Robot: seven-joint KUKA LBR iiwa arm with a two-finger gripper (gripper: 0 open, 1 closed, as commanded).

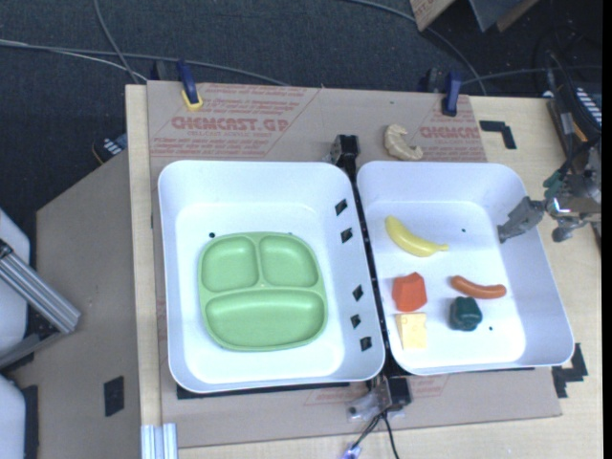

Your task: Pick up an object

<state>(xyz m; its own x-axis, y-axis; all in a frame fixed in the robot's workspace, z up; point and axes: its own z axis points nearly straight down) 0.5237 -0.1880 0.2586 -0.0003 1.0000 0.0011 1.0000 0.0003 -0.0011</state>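
Dark carpet (239,27) crossed by cables (105,17) surrounds the pale wooden bench (143,208).

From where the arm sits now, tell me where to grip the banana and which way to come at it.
Grip the banana at its thick middle, coming straight down from above. It lies flat on the right bin's floor, running from upper left to lower right, so set the fingers across its narrow width. It lies apart from the red piece and the sausage, which probably leaves room on both sides.

Even overhead light, soft shadows, mild glare on white bins (182,256), slightly soft focus
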